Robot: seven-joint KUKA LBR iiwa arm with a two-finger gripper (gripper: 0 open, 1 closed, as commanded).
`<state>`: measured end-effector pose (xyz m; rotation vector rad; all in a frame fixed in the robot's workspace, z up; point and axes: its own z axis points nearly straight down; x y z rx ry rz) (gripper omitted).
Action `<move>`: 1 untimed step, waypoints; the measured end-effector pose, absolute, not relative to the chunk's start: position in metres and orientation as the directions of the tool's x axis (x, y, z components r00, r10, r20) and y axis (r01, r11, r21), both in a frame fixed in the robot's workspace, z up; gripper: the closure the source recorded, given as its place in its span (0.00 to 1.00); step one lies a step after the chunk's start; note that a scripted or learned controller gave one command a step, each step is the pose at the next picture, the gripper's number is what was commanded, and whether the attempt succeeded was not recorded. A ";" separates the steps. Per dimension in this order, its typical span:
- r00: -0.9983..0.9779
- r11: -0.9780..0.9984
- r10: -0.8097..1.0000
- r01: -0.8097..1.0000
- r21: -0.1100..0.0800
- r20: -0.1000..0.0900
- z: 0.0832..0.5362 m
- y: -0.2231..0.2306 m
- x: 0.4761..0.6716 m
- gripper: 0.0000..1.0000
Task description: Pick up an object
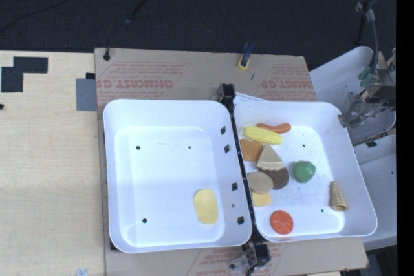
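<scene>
- We see the two white bins side by side on a cardboard sheet; the left bin (pixel 129 139) carries one pale yellow oval piece (pixel 206 206) near its lower right corner.
- The right bin (pixel 352 203) carries the rest: a corn cob (pixel 262 135) touching an orange-red sausage (pixel 274 127), a cluster of brown and tan pieces (pixel 266 168), a green ball (pixel 304 170), a red-orange round piece (pixel 281 222) and a cone (pixel 337 196) near the right wall.
- At the view's right edge, above the right bin's upper right corner, we make out grey metal parts (pixel 370 103), perhaps the arm's end; it stands clear of every object.
- We cannot tell the claw's state.
</scene>
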<state>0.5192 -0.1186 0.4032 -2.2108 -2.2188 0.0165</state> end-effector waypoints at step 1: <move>-0.005 0.005 1.000 1.000 0.001 -0.001 0.476 -0.074 0.554 1.00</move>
